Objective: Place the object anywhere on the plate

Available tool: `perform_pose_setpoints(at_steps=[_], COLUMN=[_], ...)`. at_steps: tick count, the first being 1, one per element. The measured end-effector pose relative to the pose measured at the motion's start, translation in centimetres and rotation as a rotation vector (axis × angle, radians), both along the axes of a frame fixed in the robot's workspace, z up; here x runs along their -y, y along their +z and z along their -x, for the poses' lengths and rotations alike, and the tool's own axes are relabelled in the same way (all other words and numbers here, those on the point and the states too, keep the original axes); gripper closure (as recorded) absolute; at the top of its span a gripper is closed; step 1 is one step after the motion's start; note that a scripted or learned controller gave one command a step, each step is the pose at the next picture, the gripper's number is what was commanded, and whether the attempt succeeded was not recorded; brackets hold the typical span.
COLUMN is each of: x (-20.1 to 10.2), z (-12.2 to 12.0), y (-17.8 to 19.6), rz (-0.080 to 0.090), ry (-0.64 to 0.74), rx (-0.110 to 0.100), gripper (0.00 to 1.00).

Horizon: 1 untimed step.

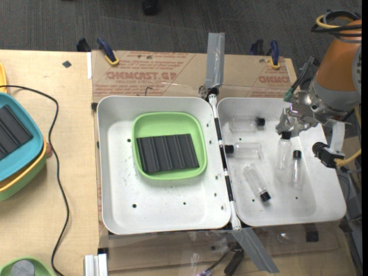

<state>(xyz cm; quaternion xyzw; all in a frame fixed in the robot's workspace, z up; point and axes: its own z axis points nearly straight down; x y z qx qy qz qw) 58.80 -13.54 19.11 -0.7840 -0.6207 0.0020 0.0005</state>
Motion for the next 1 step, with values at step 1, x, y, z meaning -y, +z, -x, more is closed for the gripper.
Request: perform_pose_setpoints(at_steps=[1], x=[0.0], z=[-0.01], y=[0.01], rz=[0.0], ry=[0.0], rx=[0.0], gripper=[0.0])
